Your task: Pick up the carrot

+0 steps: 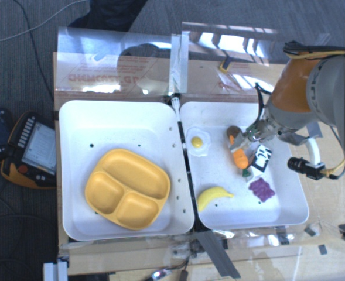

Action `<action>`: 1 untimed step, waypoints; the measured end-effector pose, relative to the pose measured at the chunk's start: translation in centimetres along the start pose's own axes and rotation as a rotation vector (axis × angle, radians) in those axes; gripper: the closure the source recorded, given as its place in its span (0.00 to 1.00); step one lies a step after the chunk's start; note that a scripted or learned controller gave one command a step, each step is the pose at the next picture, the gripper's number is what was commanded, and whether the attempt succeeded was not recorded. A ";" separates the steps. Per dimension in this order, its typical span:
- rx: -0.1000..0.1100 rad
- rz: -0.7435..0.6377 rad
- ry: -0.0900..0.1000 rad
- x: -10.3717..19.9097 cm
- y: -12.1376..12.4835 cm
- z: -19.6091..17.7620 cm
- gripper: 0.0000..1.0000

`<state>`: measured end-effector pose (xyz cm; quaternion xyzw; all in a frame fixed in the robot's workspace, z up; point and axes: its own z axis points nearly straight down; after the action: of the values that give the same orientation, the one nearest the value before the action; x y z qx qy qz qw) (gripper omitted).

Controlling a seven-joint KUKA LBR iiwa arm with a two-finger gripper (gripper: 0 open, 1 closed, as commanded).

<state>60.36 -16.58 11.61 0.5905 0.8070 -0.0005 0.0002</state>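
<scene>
The orange carrot [241, 158] lies in the right bin [289, 212], a little right of that bin's middle. My gripper [248, 147] comes down from the upper right and sits right over the carrot's upper right end, touching or nearly touching it. A black-and-white tag on the gripper sits just right of the carrot. The gripper body hides part of the carrot.
In the right bin are a fried egg toy [197, 142] at the left, a yellow banana [213, 196] at the front, purple grapes [261, 189] right of it, and a small brown item [233, 133] above the carrot. The left bin [78, 122] holds a yellow divided plate [127, 187].
</scene>
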 end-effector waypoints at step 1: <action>0.002 0.212 0.001 6.0 4.5 -7.4 1.00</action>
<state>62.86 -9.45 19.04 0.6726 0.7400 -0.0011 -0.0006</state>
